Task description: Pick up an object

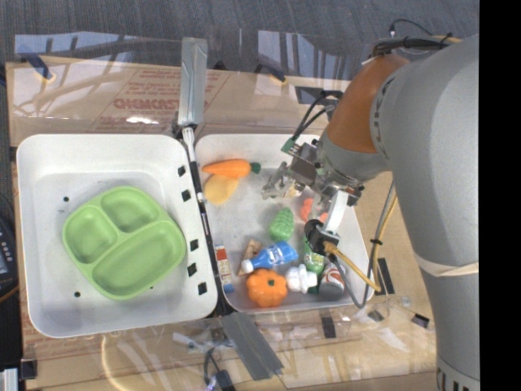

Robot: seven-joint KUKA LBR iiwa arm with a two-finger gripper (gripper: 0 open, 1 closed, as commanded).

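My gripper [281,184] hangs over the upper middle of the right bin [244,147], at the end of the grey arm with the orange band. Nothing shows held in it. An orange carrot [228,168] and a pale yellow piece [220,189] lie to its left by the bin's left wall. A bumpy green toy [282,222] sits just below the gripper, and a red piece [307,208] lies partly under the wrist. Along the near wall lie a blue bottle [273,257], an orange pumpkin [267,288] and a white-and-green toy [304,278].
The left bin [49,169] holds a green divided plate [124,241]. A central divider [198,210] runs between the bins. A grey-and-red can [330,283] sits in the right bin's near right corner. Cables hang beside the wrist.
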